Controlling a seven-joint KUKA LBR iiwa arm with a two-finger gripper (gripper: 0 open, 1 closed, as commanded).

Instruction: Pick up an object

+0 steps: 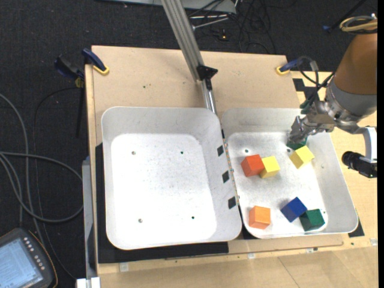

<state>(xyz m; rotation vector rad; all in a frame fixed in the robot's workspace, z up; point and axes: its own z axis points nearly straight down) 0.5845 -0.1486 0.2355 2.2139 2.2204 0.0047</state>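
Your bench (150, 83) carries 2 shallow white bins side by side, and the arrangement explains itself: the left bin (120, 131) lies bare, while the right bin (336, 191) keeps all 6 blocks where the arm (360, 59), entering from the right, can reach them.

The arm leans over the right bin's far corner, wrist angled down, so the gripper (297, 138) hangs low just beside the nearest candidate. You cannot tell from this angle how far its jaws are spread, and nothing is visible between them.

That candidate is the yellow block (302, 156), lying alone, likely the easiest pick. The orange-red block (252, 164) touches a second yellow block (270, 166), which would crowd a grasp. Near the front wall sit an orange block (259, 216), and a blue block (293, 209) against a green block (312, 219).
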